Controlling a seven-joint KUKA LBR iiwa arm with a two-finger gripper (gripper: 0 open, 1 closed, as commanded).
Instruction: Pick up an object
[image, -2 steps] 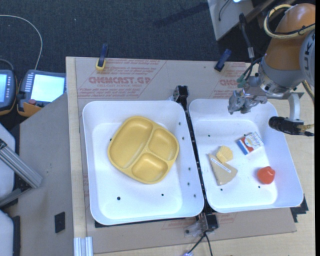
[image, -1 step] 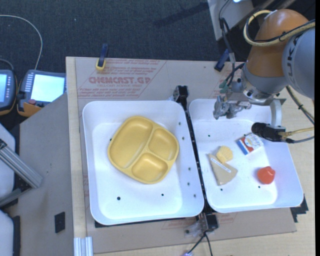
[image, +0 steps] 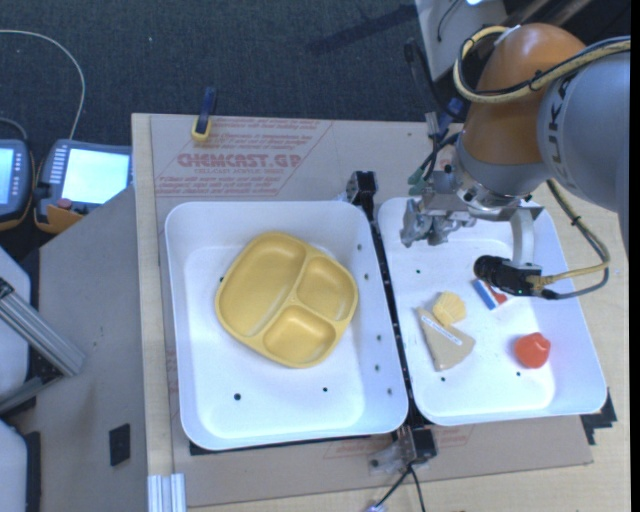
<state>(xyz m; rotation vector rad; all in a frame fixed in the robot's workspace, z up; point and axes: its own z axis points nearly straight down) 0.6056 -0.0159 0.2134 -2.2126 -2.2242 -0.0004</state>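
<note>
Open white floor across the lower half of the right bin (image: 560, 395), below the tan wedge (image: 445, 345), yellow piece (image: 449, 307) and orange object (image: 532, 349). Upper part crowded by the arm (image: 520, 110) and trailing cable (image: 575, 280). Left bin (image: 190, 330) mostly taken by the yellow divided plate (image: 287, 298).

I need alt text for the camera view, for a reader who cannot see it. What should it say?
A grey and orange robot arm reaches from the right, its gripper over the far part of the right bin, which holds a tan wedge, a small yellow piece and an orange-red object. The left bin holds a yellow divided plate.
</note>
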